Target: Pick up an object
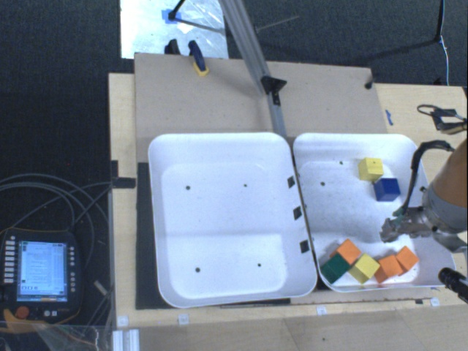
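Several small cubes lie in the right bin (322,159). A yellow cube (371,169) and a blue cube (387,189) sit near its far right corner. Along the near edge are an orange cube (349,251), a green cube (335,268), a yellow cube (363,268) and two more orange cubes (388,267) (407,257). My gripper (391,229) hangs low over the right side of this bin, between the blue cube and the near orange cubes, a little above them in the view. I see nothing held in it.
The left bin (227,218) stands beside the right one, with clips along the shared wall. A metal pole (252,46) slants over the back of the bench. A teach pendant (40,273) with cables lies off the bench at the left.
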`<state>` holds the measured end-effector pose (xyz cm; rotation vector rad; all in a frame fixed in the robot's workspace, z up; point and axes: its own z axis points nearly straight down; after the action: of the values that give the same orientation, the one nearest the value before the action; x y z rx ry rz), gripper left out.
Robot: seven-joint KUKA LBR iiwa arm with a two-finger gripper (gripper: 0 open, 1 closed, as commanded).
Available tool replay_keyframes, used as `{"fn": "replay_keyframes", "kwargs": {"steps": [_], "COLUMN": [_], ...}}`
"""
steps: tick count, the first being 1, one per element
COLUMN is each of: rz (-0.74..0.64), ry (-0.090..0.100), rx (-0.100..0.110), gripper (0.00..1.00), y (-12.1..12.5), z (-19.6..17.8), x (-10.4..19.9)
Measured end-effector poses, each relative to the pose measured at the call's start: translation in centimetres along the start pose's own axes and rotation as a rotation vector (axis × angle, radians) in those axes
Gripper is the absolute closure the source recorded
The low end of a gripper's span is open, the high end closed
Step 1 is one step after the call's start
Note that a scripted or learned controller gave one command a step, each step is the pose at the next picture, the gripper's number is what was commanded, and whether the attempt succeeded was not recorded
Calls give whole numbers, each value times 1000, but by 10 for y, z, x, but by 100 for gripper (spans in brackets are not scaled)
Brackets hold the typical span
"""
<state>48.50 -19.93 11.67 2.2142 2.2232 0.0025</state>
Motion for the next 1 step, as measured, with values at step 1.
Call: {"fn": "replay_keyframes", "kwargs": {"steps": [1], "rz": [-1], "ry": [-2], "rx": [-5], "gripper": [100], "y": [5], "z": [-64], "x": [-3]}}
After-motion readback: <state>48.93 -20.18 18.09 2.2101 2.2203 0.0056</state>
